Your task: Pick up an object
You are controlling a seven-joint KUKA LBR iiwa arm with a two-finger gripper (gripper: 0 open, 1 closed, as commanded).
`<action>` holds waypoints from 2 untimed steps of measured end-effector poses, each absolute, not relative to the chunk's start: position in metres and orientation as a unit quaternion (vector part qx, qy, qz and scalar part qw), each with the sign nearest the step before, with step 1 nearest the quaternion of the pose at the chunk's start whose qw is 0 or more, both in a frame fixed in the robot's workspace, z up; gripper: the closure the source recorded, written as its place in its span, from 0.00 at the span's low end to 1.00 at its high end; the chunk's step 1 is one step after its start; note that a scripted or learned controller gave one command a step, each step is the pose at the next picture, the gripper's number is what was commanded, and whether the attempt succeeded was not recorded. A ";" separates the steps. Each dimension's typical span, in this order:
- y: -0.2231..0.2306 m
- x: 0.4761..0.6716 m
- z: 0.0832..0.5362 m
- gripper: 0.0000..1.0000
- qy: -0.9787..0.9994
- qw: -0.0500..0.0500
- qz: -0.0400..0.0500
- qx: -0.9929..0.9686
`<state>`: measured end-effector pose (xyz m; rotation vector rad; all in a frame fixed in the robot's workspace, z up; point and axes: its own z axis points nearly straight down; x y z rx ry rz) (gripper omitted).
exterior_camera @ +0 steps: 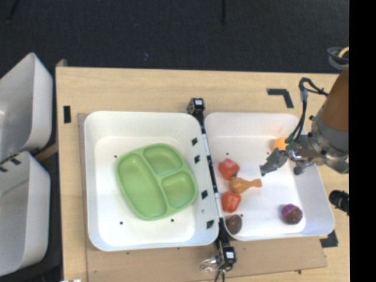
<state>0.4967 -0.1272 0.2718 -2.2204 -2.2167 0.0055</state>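
Observation:
My gripper [272,163] hangs over the right bin [252,128], its dark fingers pointing left and down. An orange object [281,143] lies just above and behind it. A brown-orange drumstick-shaped toy [244,185] rests a little left and below the fingertips. Two red pieces lie near the bin's left wall, one higher [228,169] and one lower [231,201]. A dark brown item [234,223] sits at the bin's front left corner, and a purple one [291,214] at the front right. Nothing shows between the fingers.
The left bin [100,228] holds a green three-compartment plate [156,181]. A divider with black clips [205,175] runs between the two bins. White containers [20,104] stand off the bench at the far left.

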 end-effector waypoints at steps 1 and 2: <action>-0.127 0.498 0.275 0.00 -0.707 -0.001 0.000 -0.707; -0.136 0.503 0.217 0.00 -0.707 0.002 0.002 -0.707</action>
